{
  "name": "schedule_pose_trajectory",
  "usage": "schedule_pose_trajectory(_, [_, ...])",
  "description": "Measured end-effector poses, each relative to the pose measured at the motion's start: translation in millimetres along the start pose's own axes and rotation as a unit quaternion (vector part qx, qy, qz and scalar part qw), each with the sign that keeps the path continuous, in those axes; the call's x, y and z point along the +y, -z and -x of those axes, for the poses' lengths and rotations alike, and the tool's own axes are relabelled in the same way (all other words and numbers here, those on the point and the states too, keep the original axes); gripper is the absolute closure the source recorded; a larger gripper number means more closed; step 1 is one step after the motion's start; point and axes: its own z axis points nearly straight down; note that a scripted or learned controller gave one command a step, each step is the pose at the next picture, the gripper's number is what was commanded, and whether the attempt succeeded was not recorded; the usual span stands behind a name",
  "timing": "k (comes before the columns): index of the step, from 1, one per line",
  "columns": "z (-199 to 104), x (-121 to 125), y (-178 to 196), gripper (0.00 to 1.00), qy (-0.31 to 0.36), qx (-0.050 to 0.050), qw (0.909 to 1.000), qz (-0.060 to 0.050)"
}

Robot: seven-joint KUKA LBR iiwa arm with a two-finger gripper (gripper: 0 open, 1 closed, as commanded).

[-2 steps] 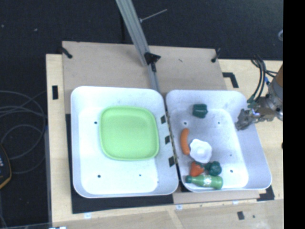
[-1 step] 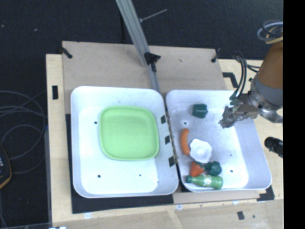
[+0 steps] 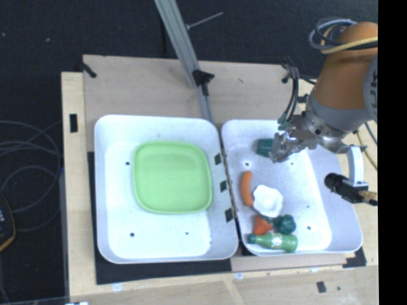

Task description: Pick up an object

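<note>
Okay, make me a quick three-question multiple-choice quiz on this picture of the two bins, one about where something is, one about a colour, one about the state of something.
1. Where is the green plate?
A. left bin
B. right bin
C. on the bench outside the bins

2. What colour is the long thin thing by the right bin's inner wall?
A. blue
B. orange
C. black

3. How is the green bottle?
A. standing upright
B. lying on its side
C. on the plate

Key: 1 A, the plate fills the middle of the left bin. 2 B, it is plainly orange. 3 B, it lies flat along the right bin's near edge.
</note>
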Motion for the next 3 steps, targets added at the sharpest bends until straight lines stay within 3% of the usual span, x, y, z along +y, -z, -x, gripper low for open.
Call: schedule_pose_trajectory(3, [-137, 53, -7, 1.0, -0.001, 0.0, 1.0, 0.0])
